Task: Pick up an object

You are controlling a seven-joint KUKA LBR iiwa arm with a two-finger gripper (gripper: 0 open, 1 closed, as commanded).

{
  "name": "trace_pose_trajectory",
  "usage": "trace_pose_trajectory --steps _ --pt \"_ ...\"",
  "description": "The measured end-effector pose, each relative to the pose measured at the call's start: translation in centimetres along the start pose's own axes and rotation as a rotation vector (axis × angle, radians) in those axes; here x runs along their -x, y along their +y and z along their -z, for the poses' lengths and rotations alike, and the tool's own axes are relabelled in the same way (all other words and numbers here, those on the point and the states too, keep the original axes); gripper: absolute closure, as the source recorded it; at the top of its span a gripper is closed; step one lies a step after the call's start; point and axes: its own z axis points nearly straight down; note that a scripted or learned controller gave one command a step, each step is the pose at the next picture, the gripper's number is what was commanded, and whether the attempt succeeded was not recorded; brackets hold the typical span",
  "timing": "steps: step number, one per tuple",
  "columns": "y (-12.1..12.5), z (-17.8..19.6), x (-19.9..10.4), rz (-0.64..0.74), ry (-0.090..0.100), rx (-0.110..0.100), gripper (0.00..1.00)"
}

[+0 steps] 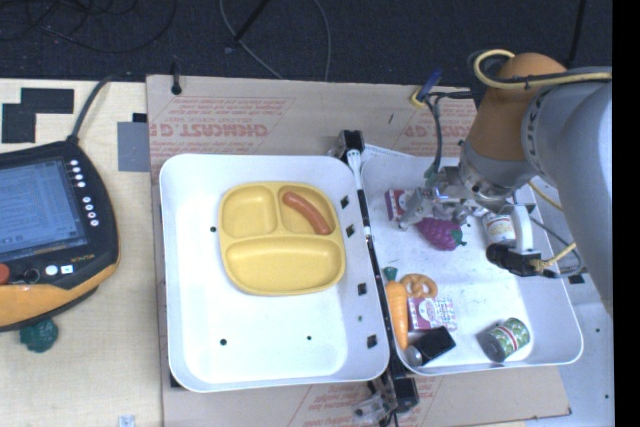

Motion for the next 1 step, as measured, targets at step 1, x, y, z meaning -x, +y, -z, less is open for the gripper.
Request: trace_pose_trajectory --steps 1 --pt "-2.01 0.07 -1.69 -0.005 -0.003 0.023 0.00"
